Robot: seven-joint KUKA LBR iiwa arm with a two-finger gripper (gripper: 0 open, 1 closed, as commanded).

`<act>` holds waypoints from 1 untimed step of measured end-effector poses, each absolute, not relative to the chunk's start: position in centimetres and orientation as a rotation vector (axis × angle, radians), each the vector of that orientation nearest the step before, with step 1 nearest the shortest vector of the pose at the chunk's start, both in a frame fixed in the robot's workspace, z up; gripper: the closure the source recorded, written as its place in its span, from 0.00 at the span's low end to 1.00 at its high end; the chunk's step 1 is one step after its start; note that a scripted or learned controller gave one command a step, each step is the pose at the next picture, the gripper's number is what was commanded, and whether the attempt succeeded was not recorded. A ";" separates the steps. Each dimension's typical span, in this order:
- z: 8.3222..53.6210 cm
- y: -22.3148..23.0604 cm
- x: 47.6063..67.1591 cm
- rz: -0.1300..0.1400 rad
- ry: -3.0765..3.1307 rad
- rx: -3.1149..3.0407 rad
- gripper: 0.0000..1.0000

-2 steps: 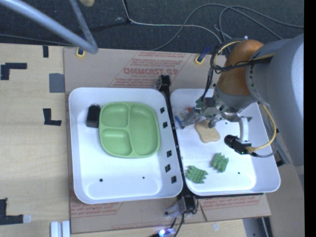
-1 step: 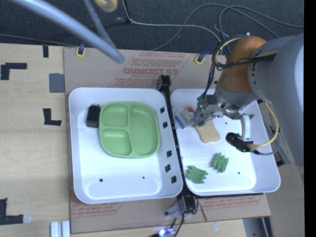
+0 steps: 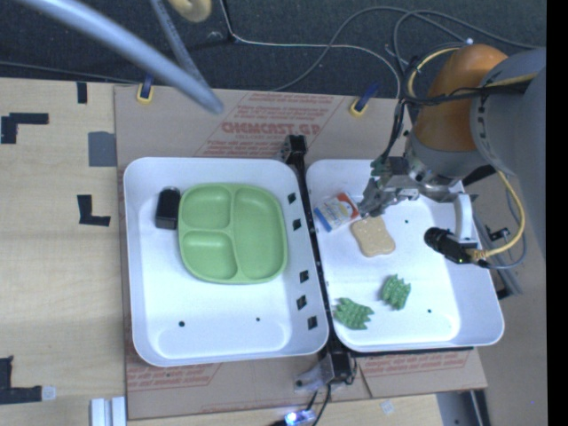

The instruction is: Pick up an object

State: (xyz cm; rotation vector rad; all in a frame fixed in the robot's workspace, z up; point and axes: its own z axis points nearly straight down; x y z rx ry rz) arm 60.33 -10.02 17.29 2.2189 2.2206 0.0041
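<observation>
Over the right bin [image 3: 461, 322], from the camera view: gripper [image 3: 371, 201] low beside a tan toast slice [image 3: 373, 236] and a small packet [image 3: 337, 209]. Fingers' state: cannot tell. Nothing visibly lifted; grasp and lift judged pending.

Pale wooden table [image 3: 53, 264], black tape marks [image 3: 87, 209] on top; brown printed cardboard sheet [image 3: 266, 122] laid flat; two shallow white plastic bins [image 3: 146, 309] [image 3: 470, 322] side by side upon the cardboard.
</observation>
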 end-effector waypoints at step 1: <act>23.3 -10.5 61.1 0.006 2.220 2.216 1.00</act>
